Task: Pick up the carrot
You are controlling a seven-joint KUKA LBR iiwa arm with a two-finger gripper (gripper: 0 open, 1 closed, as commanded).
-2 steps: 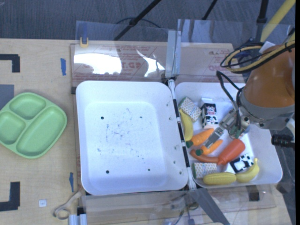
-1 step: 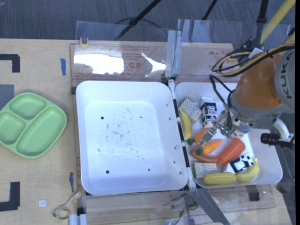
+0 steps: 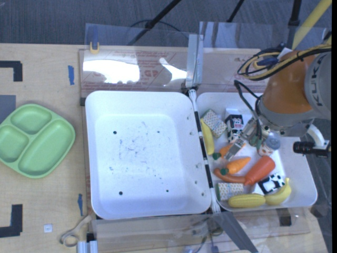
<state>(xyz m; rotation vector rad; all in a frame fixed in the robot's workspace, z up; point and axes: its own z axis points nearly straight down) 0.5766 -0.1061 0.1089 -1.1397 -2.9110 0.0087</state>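
1. The carrot point(image 3: 238, 165) lies in the right bin point(image 3: 308, 191), among other toy foods, its orange body just left of a larger orange-red vegetable point(image 3: 260, 169).
2. The gripper point(image 3: 240, 141) hangs just beyond the carrot, angled down and to the left; whether it is apart or together I cannot tell.
3. The step in hand looks like the approach.
4. Next, the gripper must drop nearer and straddle the carrot without catching the banana point(image 3: 207, 137) or neighbours.
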